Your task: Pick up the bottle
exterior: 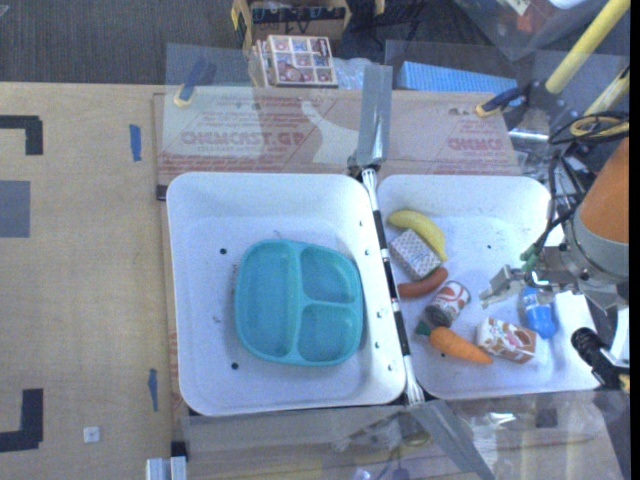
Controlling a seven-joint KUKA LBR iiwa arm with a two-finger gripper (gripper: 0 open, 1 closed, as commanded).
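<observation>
Carrot (461, 345): nearest the camera in the right bin (480, 200), lying on its side, tip pointing right.
Carton (508, 339): small white and red pack just right of the carrot, on its side.
Bottle (539, 316): blue, with a white cap end, at the right side of the right bin, just right of and above the carton; it lies directly under the gripper.
Gripper (528, 279): over the right side of the right bin, above the bottle; its metal parts spread out to the left, but whether the jaws are open or closed I cannot tell, nor whether they touch the bottle.
Can (447, 303): red and white, on its side, just above the carrot.
Sausage (422, 284): reddish brown, just left of the can.
Grey block (414, 254): patterned, touching the sausage's upper side.
Banana (420, 230): yellow, curved, farthest back in the right bin, just behind the grey block.
Plate (299, 303): teal, three compartments, middle of the left bin (200, 228).
Arm (608, 208): orange band at the right edge, above the gripper.
Cardboard box (290, 3): beyond the bins, on the floor.
</observation>
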